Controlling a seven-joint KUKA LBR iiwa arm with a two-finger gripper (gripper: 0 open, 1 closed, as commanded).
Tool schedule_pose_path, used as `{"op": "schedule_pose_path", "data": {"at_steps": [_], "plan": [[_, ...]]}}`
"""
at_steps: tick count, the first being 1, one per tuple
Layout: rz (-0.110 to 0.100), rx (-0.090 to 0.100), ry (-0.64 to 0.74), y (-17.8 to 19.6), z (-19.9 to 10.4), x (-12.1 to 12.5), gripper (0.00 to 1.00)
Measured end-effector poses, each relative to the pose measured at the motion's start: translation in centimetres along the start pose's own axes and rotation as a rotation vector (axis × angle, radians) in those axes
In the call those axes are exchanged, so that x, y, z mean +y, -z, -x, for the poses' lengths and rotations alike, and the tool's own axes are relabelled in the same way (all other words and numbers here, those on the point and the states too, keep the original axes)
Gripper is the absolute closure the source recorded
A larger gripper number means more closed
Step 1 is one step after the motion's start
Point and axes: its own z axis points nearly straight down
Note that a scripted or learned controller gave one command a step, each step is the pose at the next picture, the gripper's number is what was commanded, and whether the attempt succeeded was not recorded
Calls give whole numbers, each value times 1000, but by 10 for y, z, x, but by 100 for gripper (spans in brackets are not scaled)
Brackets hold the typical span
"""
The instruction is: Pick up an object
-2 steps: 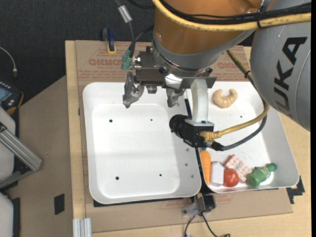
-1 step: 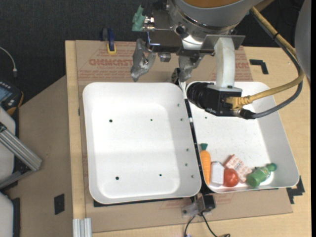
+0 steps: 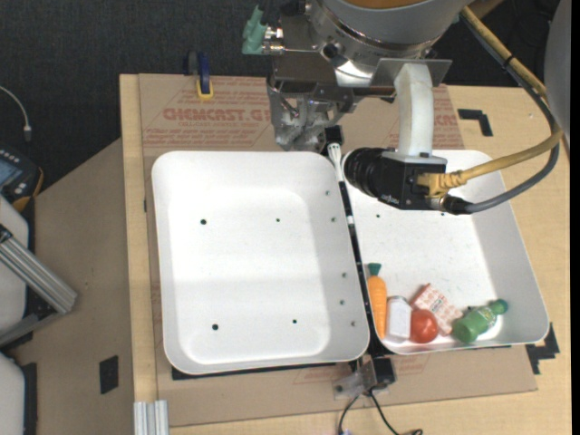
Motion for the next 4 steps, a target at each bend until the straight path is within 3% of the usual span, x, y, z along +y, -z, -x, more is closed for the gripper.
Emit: {"op": "schedule_pose_path", "data": {"at_steps": [1, 2, 3, 4], "plan": [[2, 1, 1, 10, -1, 0, 100], [-15, -6, -11, -79, 65, -1, 100], [6, 5, 3, 5, -3, 0, 100], [-13, -5, -14, -63, 92, -1, 100]]}}
